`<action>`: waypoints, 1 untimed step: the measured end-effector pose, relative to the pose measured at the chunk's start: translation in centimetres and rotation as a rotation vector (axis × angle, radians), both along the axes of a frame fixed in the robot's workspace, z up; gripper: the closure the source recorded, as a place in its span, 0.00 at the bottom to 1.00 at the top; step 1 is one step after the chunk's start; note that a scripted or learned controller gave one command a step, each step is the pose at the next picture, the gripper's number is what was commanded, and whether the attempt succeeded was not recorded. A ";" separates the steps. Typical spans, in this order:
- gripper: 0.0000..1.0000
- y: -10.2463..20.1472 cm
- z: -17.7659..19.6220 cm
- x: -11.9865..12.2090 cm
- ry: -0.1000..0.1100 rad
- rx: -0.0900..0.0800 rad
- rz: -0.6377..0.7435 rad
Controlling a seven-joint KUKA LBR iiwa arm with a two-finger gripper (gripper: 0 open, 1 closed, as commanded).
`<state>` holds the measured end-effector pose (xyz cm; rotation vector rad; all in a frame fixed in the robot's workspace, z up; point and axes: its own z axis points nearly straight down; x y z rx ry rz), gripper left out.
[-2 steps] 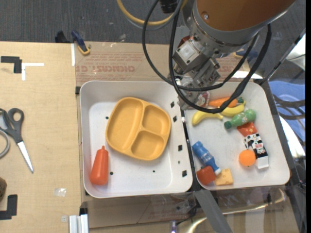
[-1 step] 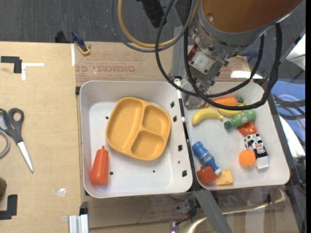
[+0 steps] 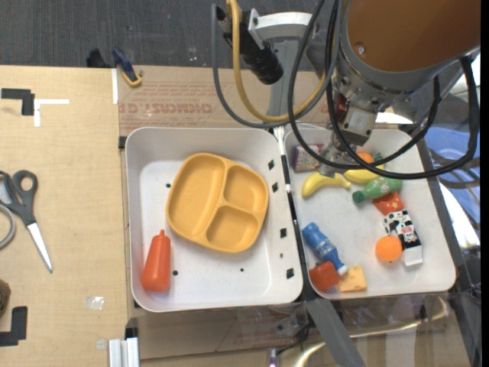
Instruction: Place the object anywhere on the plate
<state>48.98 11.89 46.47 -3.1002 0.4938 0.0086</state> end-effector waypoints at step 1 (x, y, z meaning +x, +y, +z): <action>1.00 -0.6 -8.0 -0.1 -0.001 0.000 0.112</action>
